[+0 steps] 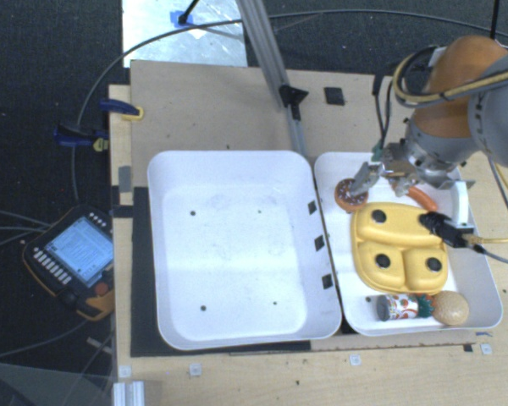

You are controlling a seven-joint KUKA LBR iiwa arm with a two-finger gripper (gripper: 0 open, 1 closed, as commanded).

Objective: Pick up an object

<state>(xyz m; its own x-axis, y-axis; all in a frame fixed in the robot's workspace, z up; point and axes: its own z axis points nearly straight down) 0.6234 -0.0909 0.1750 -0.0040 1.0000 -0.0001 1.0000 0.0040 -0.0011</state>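
Beside the yellow tray [398, 248], at its far corner, the gripper [361, 181] hung over a brown round thing [350, 194], probably aiming there; whether its fingers were apart, I cannot tell.

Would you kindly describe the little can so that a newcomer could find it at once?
Look in the right-hand white bin, along its near edge below the big yellow tray. The can lies on its side there, a printed cylinder beside a smooth, tan, egg-shaped object.
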